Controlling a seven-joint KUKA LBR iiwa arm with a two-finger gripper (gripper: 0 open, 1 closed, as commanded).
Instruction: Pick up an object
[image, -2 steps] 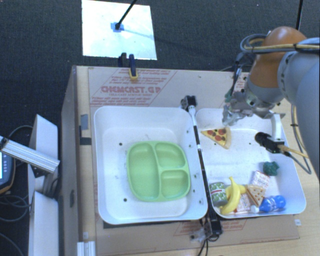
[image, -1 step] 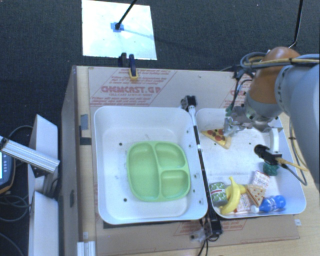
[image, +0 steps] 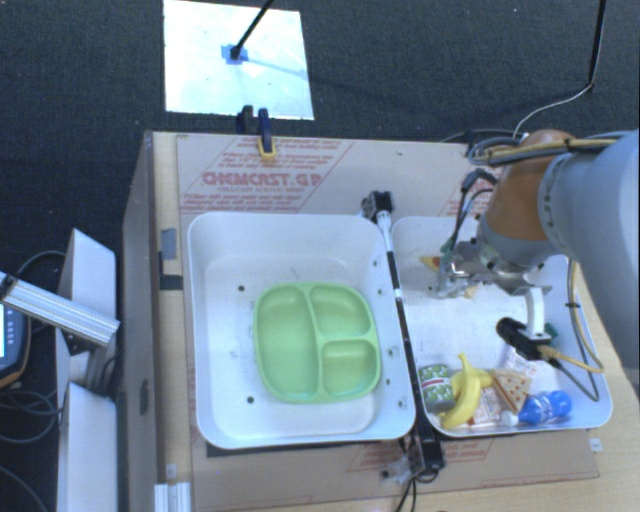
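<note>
My gripper (image: 453, 280) hangs low over the upper left part of the right bin (image: 600, 400), near the divider. A small yellow piece (image: 430, 263) lies just left of it, and whether the two touch is unclear. Along the bin's front edge sits a cluster: a yellow banana (image: 462, 392), a green round item (image: 434, 382), a tan triangular cracker (image: 513, 387) and a small blue bottle (image: 546, 407). The gripper stands well behind this cluster.
The left bin (image: 215, 300) holds a green divided plate (image: 317, 341). A black rod (image: 392, 270) runs along the wall between the bins. The grey arm with its orange band (image: 520, 205) covers the right bin's back right corner.
</note>
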